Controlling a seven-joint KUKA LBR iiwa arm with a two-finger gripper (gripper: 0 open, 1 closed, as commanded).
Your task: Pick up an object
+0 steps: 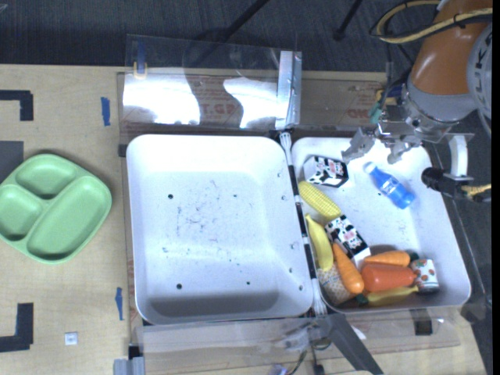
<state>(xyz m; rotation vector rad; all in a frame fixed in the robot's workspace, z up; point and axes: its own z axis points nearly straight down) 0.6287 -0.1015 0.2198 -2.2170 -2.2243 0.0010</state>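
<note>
Hovering over right bin, far end. My gripper spreading wide, fingers holding nothing. Blue bottle lying just below me, apart from others w/ bare floor around it, so aiming there: centering over its body, closing across narrow side, not along length. Rest crowding near end: corn, banana, carrot, tangled, harder grab. Left bin sitting beside. Green plate resting on wood bench, far left.

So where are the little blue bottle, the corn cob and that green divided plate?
blue bottle (391, 187): camera view, middle of its body, in the right bin.
corn cob (319, 200): camera view, middle of the yellow cob, right bin's left side.
green divided plate (72, 214): camera view, floor of its largest compartment.
</note>
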